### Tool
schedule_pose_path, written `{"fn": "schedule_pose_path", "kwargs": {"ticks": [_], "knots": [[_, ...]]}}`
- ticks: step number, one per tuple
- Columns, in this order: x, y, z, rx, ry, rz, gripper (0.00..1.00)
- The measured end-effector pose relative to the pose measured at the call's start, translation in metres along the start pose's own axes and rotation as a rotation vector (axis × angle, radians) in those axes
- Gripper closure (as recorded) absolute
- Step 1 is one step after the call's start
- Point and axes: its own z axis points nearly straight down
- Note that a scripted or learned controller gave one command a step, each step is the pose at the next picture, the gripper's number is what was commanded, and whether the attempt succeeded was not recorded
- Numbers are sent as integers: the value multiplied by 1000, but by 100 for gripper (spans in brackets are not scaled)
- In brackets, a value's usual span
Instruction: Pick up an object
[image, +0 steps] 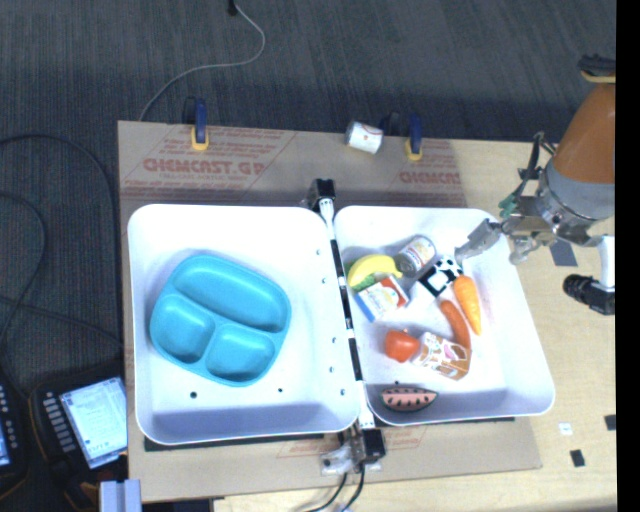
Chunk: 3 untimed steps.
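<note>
At the near edge of the right bin (530, 400) a watermelon slice (408, 398) lies flat against the front wall. Just behind it sit a red tomato (401, 345) and, touching it on the right, a small printed carton (445, 355) lying on its side. Two orange carrots rest beyond the carton: a shorter one (455, 322) angled down toward it and a longer one (468, 302) beside it, nearer the right wall. In the middle of the bin a small boxed packet with red and white print (383, 296) lies against the divider, with a yellow banana (371, 267) curled just behind it. A silver can (414, 253) lies tilted next to the banana, and a black-and-white checkered piece (440, 274) sits between the can and the carrots.

The left bin (180, 420) holds a blue compartment tray (219, 317) with three hollows, lying slightly askew near its centre.

The gripper (492, 236) hangs over the far right corner of the right bin, above the objects and touching none of them. Whether its fingers are spread or closed cannot be told from this angle; nothing shows between them. The grey arm with its orange band (588, 130) reaches in from the right.

Farther back on the counter (480, 165), a small white roll (365, 137) lies between two blue-and-yellow clamps (200, 122).
</note>
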Motion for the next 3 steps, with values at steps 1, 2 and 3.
{"fn": "schedule_pose_path", "kwargs": {"ticks": [1,2,3], "knots": [[26,-10,90,-24,-6,2,0],[25,-10,79,-21,-6,0,100],[25,-10,79,-20,-7,1,0]]}}
